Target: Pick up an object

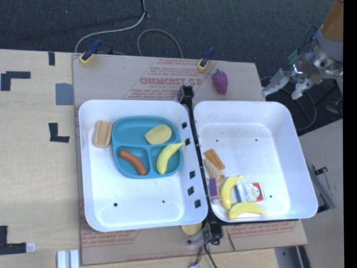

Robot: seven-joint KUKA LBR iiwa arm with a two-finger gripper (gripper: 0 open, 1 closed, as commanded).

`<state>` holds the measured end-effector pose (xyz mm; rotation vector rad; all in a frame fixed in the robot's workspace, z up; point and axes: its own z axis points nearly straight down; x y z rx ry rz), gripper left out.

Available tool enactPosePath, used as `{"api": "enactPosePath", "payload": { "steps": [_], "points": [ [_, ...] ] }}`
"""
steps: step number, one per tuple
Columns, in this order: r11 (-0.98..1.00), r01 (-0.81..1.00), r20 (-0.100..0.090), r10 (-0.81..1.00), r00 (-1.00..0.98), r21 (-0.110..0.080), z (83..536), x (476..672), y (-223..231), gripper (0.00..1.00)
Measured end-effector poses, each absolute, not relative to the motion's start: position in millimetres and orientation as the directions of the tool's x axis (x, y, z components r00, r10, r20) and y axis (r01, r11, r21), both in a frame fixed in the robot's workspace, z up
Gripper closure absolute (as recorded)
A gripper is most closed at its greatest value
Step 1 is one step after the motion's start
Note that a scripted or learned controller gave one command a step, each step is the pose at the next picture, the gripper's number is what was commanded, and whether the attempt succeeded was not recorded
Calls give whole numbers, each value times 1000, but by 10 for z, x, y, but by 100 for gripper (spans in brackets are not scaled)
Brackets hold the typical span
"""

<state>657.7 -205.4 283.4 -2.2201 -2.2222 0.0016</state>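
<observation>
Starting at the near edge, the right bin (281,121) has its clutter bunched in the near-left corner: a yellow banana (247,209) lying roughly crosswise along the front wall, a second banana (228,190) curving up just behind it and touching it, a small white packet (249,193) tucked between them, a purple stick (212,187) against the divider, and a tan wafer piece (214,159) a bit farther back. The left bin (89,149) holds a blue tray (120,135) with a sausage (133,161), another banana (165,157) angled toward the divider, a yellowish lump (158,133), and a slice of bread (102,133) just beside the tray. Past the bins, a purple grape bunch (220,81) sits alone on the cardboard on the bench. Farthest back and off to the right, the hand (290,82) hovers outside the right bin, beyond its far-right corner, with nothing between its fingers; they look spread apart, so I'd call it open and empty. My guess is the closest pickings are the right-bin pile, which lies toward the near-left from the hand, diagonally across the whole bin, so it'd need to travel in and drop down.
</observation>
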Motion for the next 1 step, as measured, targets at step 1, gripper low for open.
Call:
{"api": "enactPosePath", "payload": {
  "steps": [1],
  "points": [
    [3, 1000, 6, 1000, -3, -20, 1023, 6094, -1461, 0]
  ]
}}
